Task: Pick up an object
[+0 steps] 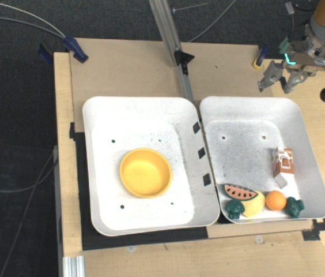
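Note:
My gripper (279, 81) hangs open above the bench behind the right bin (243, 137), with nothing between its fingers. In that bin, near the right wall, stands a brown and white carton (283, 161). Along the front edge lie a watermelon slice (240, 191), a yellow fruit (255, 204), an orange (275, 201) and two dark green pieces (235, 209) (294, 206). A yellow bowl (145, 172) sits in the left bin (105, 131).
A metal pole (168, 33) slants up from between the bins at the back. Blue clamps (77, 51) mark the bench's back left corner. Cables run across the dark floor on the left.

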Available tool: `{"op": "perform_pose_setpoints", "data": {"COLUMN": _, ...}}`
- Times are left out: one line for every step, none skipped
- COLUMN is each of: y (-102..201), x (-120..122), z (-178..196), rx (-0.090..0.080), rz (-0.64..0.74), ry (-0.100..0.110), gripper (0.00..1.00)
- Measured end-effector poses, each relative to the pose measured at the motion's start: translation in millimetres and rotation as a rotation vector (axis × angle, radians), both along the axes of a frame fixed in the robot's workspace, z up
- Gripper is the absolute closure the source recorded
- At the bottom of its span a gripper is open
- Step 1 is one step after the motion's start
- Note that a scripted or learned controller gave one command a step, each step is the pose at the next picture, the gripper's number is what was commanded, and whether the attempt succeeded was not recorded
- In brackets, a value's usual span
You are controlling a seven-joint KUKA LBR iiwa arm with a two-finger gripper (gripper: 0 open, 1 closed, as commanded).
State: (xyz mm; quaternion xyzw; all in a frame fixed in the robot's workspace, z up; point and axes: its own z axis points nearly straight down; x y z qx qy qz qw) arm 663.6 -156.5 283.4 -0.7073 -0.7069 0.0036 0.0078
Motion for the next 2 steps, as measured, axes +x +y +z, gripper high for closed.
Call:
{"op": "perform_pose_setpoints", "data": {"y": -0.1, "x": 1.1, "z": 4.6, "rx": -0.001, "rz": 0.001, "ry": -0.008, "gripper": 0.0}}
{"op": "perform_pose_setpoints", "data": {"y": 9.6, "x": 2.9, "z": -52.7, "rx": -0.002, "rz": 0.003, "ry": -0.004, "gripper": 0.0}}
